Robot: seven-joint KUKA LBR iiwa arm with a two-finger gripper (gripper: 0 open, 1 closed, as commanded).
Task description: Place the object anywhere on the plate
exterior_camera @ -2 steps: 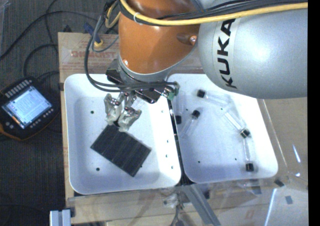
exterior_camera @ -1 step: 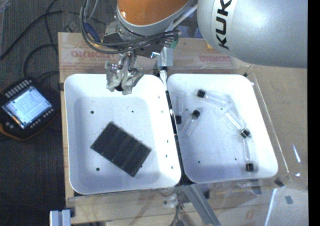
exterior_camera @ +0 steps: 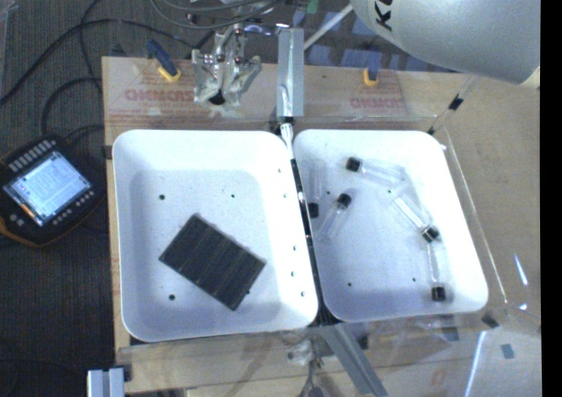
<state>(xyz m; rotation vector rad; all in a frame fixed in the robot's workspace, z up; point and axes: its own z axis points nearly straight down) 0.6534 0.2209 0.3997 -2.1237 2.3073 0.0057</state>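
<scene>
The plate [exterior_camera: 212, 261] is a dark ribbed rectangle lying at an angle on the floor of the left bin [exterior_camera: 140, 167]. Several clear vials with black caps lie in the right bin [exterior_camera: 457, 211], among them one at the back [exterior_camera: 369, 170], one near the middle [exterior_camera: 334, 212] and one by the right wall [exterior_camera: 436, 274]. My gripper [exterior_camera: 225, 88] hangs high beyond the back rim of the left bin, over the wooden bench edge, well away from the plate. A small dark spot shows at its lower tip, and I cannot make out what it is.
A metal post [exterior_camera: 290, 79] stands at the back between the two bins. Cables trail across the top left. A hand-held control pendant [exterior_camera: 44, 189] lies on the floor to the left. The arm's big grey body [exterior_camera: 448, 0] fills the top right.
</scene>
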